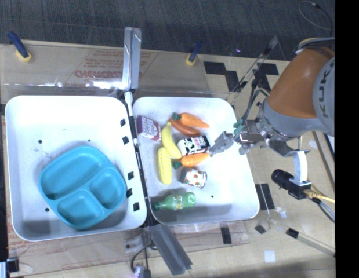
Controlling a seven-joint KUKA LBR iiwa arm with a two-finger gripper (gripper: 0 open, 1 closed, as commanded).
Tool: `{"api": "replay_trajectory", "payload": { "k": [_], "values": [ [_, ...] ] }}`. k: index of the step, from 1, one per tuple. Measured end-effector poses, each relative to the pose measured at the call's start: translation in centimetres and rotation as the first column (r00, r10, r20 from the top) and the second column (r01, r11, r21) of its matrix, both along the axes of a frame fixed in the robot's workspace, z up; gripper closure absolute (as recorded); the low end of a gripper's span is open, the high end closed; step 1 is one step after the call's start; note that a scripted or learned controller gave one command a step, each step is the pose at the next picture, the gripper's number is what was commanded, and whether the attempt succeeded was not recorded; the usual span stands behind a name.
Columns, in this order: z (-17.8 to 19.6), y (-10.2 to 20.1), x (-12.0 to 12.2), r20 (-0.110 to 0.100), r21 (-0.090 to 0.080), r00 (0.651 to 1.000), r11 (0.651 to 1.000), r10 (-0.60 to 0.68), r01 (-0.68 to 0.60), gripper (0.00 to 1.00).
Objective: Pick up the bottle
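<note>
Grey arm [295, 106] from right, claw [221, 145] low, leftward.

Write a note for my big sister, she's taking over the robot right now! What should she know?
Gripper: over the middle of the right bin, by the lower carrot and the black-and-white carton. Nothing seen between its fingers.
Bottle: green, lying on its side at the near edge of the right bin, apart from the gripper.
Other things in that bin: corn, banana, upper carrot. The blue tray sits in the left bin.
Done: nothing yet.
Left: reach the bottle, grasp it, lift it.
</note>
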State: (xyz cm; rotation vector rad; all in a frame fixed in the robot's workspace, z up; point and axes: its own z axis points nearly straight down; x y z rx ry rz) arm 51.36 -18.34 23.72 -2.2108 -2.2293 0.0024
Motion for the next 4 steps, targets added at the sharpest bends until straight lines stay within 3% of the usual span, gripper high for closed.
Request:
{"api": "replay_trajectory", "payload": {
  "k": [1,2,3,4],
  "values": [
    [-12.1,7.2,2.8,0.014,-0.006,0.922,0.922,0.387,-0.387,0.0],
    [-13.0,8.1,8.6,0.003,-0.001,0.951,0.951,0.309,-0.309,0.0],
    [-7.2,8.0,3.0,0.001,0.001,0.952,0.952,0.307,-0.307,0.0],
    [-7.2,7.9,3.0,0.001,0.001,0.952,0.952,0.306,-0.306,0.0]
  ]
}}
